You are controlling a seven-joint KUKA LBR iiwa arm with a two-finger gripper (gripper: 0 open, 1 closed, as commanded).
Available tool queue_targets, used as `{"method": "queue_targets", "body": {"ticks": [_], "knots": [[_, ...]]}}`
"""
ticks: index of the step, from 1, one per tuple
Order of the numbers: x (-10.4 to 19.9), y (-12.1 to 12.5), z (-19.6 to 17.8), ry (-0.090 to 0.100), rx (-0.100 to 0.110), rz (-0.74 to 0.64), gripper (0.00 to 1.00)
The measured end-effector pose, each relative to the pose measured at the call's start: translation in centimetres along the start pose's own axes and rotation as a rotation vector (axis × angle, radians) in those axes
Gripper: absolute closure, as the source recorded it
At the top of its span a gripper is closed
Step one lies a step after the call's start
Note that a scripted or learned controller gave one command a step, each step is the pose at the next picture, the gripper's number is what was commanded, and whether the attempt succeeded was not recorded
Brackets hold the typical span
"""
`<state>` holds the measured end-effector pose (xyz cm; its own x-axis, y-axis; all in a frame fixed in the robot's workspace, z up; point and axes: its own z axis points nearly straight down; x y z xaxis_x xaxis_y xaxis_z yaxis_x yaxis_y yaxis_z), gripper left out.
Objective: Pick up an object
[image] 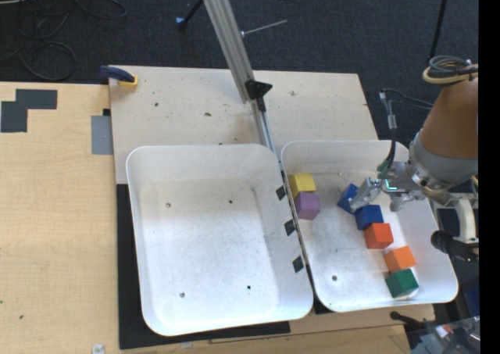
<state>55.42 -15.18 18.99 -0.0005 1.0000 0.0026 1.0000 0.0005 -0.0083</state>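
Note:
In the right bin (344,298) lie several blocks: a yellow one (303,183) and a purple one (308,205) by the left wall, two blue ones (348,197) (369,216) in the middle, then red (379,234), orange (401,258) and green (403,283) toward the front right. My gripper (376,191) reaches in from the right and hangs low just above the two blue blocks. Its silver fingers (361,198) point down-left beside them. No block shows between them.
The left bin (156,188) lies beside the right one, parted by a rim with black clips (290,227). A slanted aluminium post (230,36) rises behind the bins. A blue-and-yellow clamp (119,76) lies at the bench's back left corner.

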Motion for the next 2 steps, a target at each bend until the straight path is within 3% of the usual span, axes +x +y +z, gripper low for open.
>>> {"method": "queue_targets", "body": {"ticks": [1, 2], "knots": [[-0.1, 0.1, -0.2, -0.001, -0.005, 0.002, 0.00], [-0.3, 0.9, 5.6, -0.001, 0.000, 0.000, 0.00]]}}
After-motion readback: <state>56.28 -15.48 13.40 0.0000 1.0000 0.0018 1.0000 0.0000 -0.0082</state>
